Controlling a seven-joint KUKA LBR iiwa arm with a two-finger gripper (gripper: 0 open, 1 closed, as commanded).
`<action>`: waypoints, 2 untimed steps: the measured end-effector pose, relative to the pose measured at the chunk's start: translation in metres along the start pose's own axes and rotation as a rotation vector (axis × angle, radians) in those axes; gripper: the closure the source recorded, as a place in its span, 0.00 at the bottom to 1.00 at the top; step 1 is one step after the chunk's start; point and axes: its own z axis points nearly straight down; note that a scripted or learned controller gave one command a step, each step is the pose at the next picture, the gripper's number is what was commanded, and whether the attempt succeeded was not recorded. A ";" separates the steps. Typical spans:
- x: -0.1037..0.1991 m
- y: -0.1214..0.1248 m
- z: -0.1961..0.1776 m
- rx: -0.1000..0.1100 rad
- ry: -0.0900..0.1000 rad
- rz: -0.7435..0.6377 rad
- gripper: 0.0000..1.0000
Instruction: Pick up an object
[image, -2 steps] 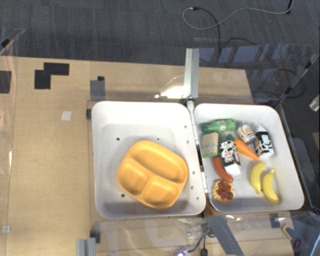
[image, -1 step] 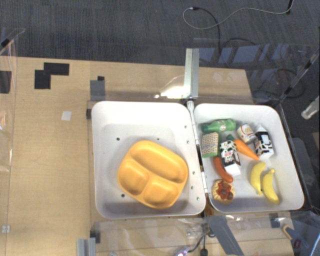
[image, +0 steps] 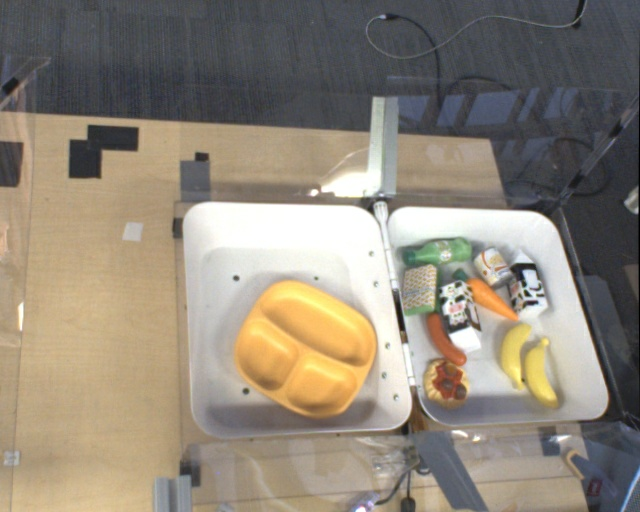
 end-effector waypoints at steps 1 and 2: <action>-0.001 0.002 -0.013 -0.006 -0.009 -0.003 1.00; -0.002 0.004 -0.027 -0.013 -0.018 -0.007 1.00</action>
